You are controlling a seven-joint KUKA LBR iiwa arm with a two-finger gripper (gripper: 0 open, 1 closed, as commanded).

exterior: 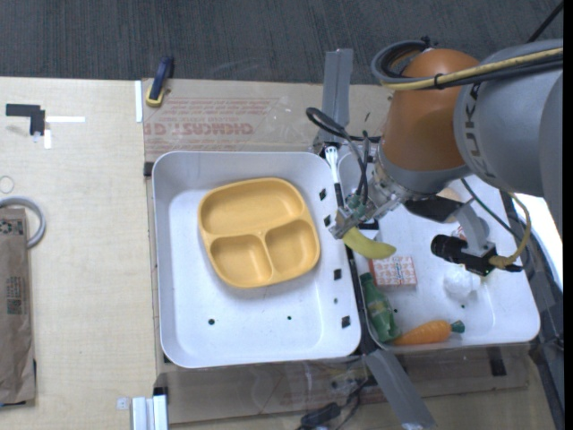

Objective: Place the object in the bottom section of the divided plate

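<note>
The gripper (351,227) seems clamped on the banana (368,245) (hard to tell); it should lift clear before crossing to the divided plate (258,232).

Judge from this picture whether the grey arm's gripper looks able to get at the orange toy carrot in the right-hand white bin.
Probably yes. The orange toy carrot lies uncovered by the near wall of the right-hand white bin, beside a green bottle. The gripper is over the same bin, above a yellow banana.

the divided plate (258,233) is mustard yellow, in a white bin (179,330). at three o'clock of it, a yellow banana (369,245); below, a red-and-white patterned box (395,272), a green bottle (377,309), an orange carrot (424,332). the desk (81,240) is pale wood.
</note>
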